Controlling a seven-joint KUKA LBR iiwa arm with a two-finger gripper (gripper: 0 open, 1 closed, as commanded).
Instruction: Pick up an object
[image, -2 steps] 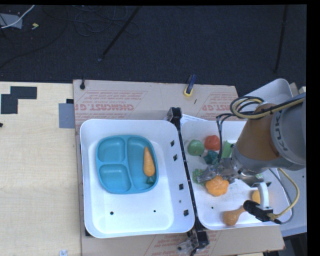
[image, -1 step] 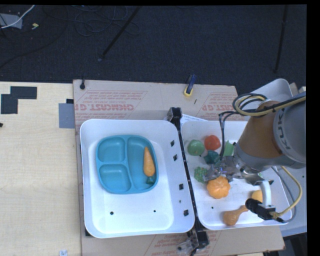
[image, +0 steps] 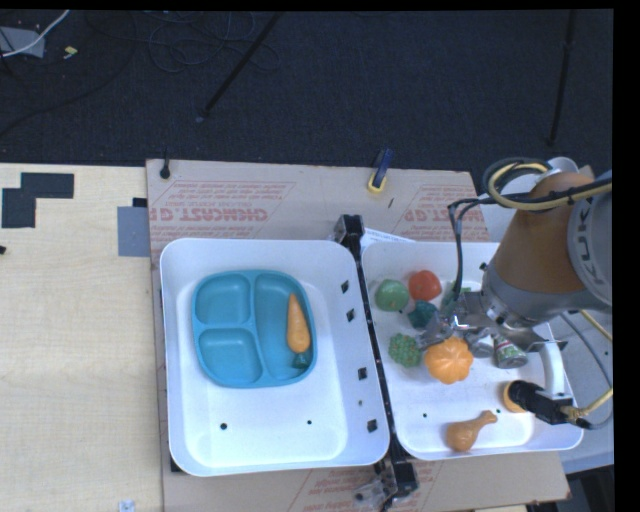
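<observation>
Arm: low over the right bin (image: 560, 440), its gripper (image: 470, 328) down among the toy food.
Jaws: cannot tell how wide they stand or whether anything sits between them; the wrist hides them.
Nearest object: orange toy pumpkin (image: 449, 361) just beside the gripper, resting on the bin floor.
Others: green ball (image: 391, 295), red tomato (image: 424, 284), broccoli (image: 404, 349), chicken drumstick (image: 469, 430).
Left bin (image: 260, 440): blue 3-compartment tray (image: 225, 350) with a carrot (image: 297, 322).
Progress: reach made; no lift evident, so grasp and raise are left.
</observation>
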